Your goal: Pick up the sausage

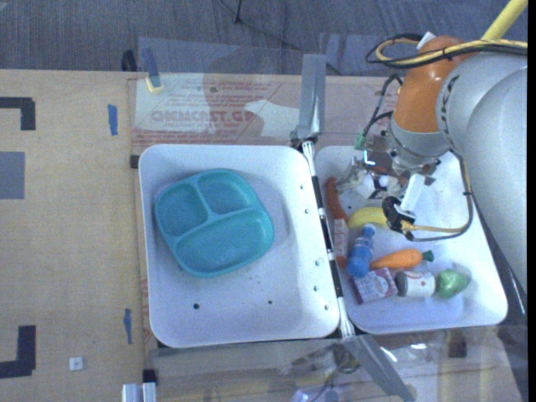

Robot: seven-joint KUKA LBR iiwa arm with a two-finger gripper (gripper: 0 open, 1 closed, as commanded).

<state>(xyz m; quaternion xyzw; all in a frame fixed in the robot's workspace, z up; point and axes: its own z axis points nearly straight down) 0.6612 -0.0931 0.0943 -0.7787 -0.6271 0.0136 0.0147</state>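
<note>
The sausage [332, 196] is a reddish-brown link lying lengthwise against the left wall of the right bin [486, 308], near its back corner. My gripper [378, 172] hangs low over the back of that bin, just right of the sausage and a little apart from it. It sits under the orange wrist band [425, 90]. Nothing shows as held in it.
In the right bin lie a yellow fruit [368, 218], a blue bottle [360, 252], a carrot [400, 260], a pink box [374, 286] and a white and green item [434, 284]. A teal divided plate [213, 221] sits in the left bin [167, 308]. The grey arm covers the right bin's far right side.
</note>
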